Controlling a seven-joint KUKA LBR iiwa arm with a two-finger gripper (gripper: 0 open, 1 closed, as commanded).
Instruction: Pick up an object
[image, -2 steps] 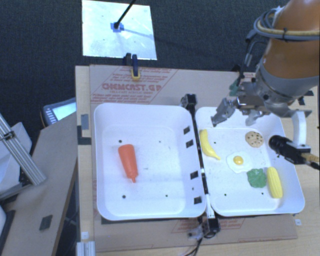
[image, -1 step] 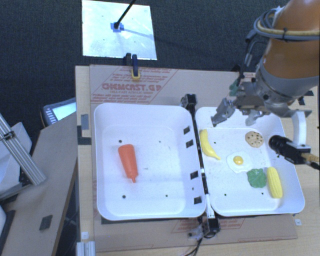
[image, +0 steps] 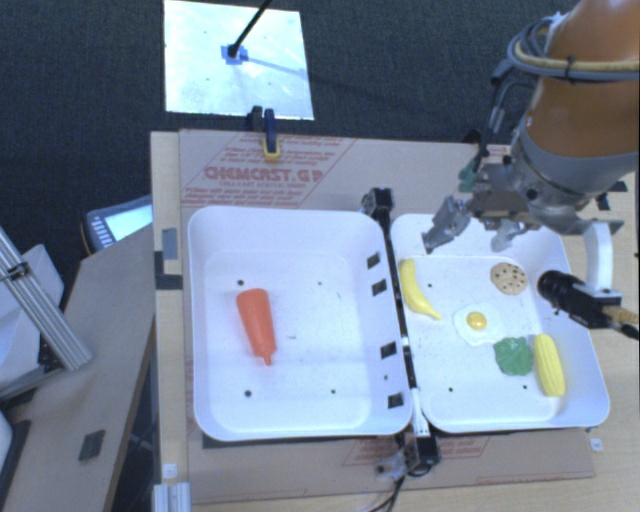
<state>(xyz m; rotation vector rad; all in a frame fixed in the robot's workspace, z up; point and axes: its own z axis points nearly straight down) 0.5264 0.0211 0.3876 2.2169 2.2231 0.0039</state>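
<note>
Grey hand (image: 472, 230) open and holding nothing above the right bin (image: 590, 400), near banana (image: 416, 290), cookie (image: 508, 277), egg (image: 477, 323) and corn (image: 549, 364); carrot (image: 257, 322) in left bin (image: 215, 405); nothing picked yet.

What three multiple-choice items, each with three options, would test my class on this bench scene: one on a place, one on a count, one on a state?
1. Where does the carrot lie?
A. in the left bin
B. in the right bin
C. on the bench outside the bins

2. How many toy foods lie in the right bin?
A. two
B. five
C. eight

3. How does the gripper stand?
A. clamped on the banana
C. pressed on the carrot
B. above the right bin's far edge, holding nothing

Key:
1 A: the carrot sits alone in the left bin.
2 B: banana, cookie, fried egg, green leaf and corn cob.
3 B: nothing shows between its fingers.
</note>
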